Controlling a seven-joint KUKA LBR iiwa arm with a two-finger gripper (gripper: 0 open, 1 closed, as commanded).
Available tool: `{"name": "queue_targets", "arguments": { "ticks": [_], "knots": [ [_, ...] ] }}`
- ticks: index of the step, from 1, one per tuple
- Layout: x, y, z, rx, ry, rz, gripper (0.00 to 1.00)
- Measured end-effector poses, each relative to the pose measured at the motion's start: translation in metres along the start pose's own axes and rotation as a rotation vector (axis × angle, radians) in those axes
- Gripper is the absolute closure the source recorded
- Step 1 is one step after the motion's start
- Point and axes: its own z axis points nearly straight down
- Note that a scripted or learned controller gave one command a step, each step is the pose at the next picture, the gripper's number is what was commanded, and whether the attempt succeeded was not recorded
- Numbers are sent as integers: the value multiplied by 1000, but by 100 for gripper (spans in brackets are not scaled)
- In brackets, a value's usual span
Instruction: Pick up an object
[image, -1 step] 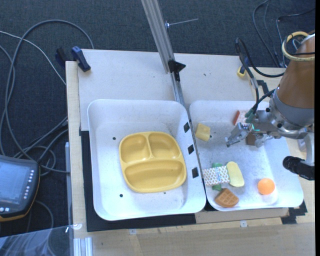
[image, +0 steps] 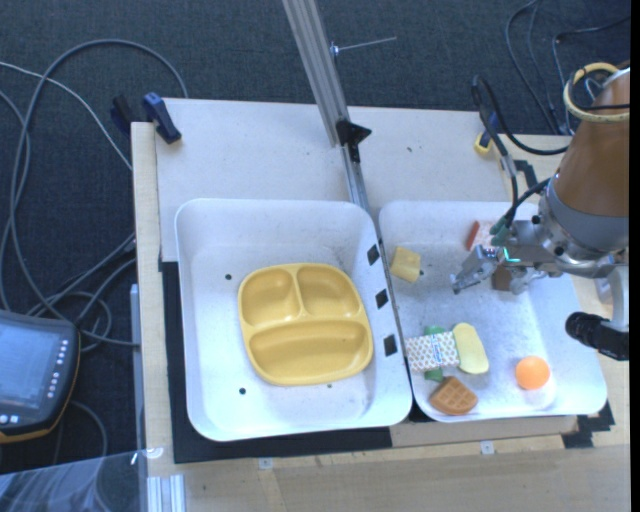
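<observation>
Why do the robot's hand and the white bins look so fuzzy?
In the camera view the gripper is smeared and soft, likely motion blur, so its fingers are hard to read. The bins are bright white and a bit washed out, with grainy speckles. The yellow tray and orange ball look sharper, casting only faint, soft shadows.

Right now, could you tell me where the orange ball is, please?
The orange ball lies in the right bin, near its front right corner, to the right of the pale yellow piece and the waffle-like brown piece.
</observation>
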Motion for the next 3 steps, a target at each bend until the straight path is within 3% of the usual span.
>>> {"name": "queue_targets", "arguments": {
  "ticks": [2,3],
  "knots": [
    [-15,-14,113,8,1,1,0],
    [-6,-16,169,-1,4,0,0]
  ]
}}
